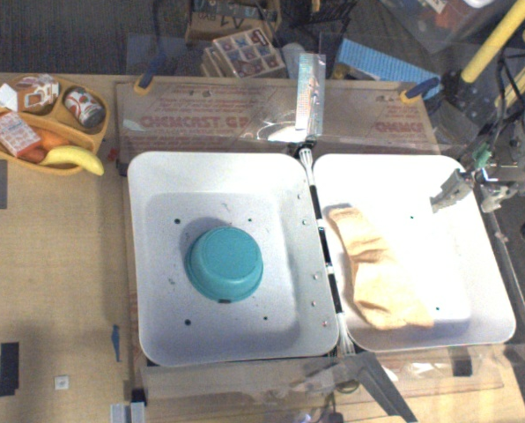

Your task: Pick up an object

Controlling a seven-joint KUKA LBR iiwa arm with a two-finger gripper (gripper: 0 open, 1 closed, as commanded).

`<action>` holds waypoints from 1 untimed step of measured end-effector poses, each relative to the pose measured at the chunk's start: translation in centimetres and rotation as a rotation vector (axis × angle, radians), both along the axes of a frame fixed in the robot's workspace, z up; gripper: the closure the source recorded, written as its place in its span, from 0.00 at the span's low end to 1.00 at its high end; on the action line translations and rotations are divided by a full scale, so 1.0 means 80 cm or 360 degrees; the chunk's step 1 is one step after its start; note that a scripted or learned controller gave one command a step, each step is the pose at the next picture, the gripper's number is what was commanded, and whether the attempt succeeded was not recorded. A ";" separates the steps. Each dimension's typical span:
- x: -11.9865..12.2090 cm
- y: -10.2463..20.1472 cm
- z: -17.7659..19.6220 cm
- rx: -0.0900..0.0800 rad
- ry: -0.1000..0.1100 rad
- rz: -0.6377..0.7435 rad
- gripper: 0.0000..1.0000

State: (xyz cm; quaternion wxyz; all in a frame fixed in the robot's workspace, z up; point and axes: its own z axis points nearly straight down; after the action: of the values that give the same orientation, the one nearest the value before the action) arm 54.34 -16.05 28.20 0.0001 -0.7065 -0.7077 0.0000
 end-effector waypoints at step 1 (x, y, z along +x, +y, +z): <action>-0.020 0.055 -0.206 0.0000 0.0002 -0.0284 0.00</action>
State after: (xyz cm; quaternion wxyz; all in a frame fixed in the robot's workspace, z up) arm 52.78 -11.62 11.73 0.0006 -0.7667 -0.6420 0.0003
